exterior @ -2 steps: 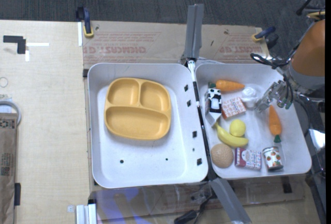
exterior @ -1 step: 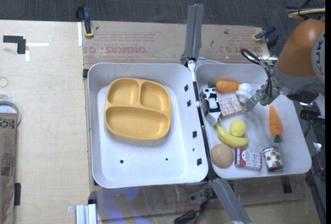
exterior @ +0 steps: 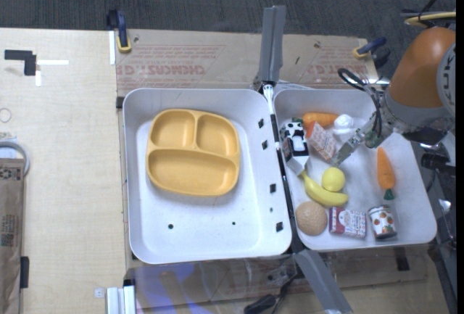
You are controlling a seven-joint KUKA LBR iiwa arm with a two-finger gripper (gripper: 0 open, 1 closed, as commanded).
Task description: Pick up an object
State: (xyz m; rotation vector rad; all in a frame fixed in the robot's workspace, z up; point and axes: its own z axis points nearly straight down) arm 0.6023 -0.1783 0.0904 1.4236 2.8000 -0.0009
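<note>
My gripper (exterior: pixel 349 148) reaches into the right bin (exterior: pixel 417 222) from the right. Its tip is low over a reddish snack packet (exterior: pixel 323 143), just above a yellow lemon (exterior: pixel 333 178). Nothing is visibly held. A banana (exterior: pixel 324 193) curves under the lemon. An orange carrot (exterior: pixel 386 169) lies to the gripper's right, and a second orange piece (exterior: pixel 319 118) lies at the back beside a white item (exterior: pixel 342 122). A black-and-white object (exterior: pixel 292 135) sits at the bin's left wall.
Along the right bin's front lie a brown round bun (exterior: pixel 311 218), a pink carton (exterior: pixel 348 222) and a small can (exterior: pixel 382 222). The left bin (exterior: pixel 203 236) holds a yellow divided plate (exterior: pixel 193 151). A divider wall (exterior: pixel 275 160) separates the bins.
</note>
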